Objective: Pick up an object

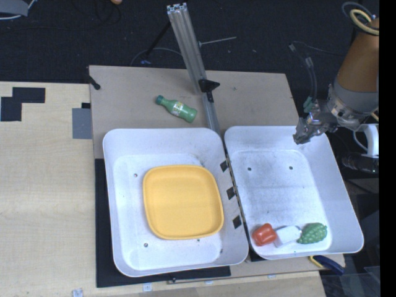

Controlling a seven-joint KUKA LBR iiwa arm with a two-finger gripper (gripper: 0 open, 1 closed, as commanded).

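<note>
Objects [289, 234] well apart from hand [303, 135]

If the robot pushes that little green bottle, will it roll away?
Probably. The green bottle lies on its side on the board behind the bins, and its round body would likely roll sideways. It looks small and light, so a nudge might also spin it.

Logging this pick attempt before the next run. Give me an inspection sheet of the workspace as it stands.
Surface: two white bins, left bin, right bin, side by side on a board.
Job's things: red item, white item and green item along the right bin's near edge.
Clutter: yellow plate in the left bin; green bottle lying on the board behind it.
Grippers: pincer over the right bin's far right corner, holding nothing seen.
Cables: dark cables on the floor beyond.
Surroundings: metal rail leaning over the board.
</note>
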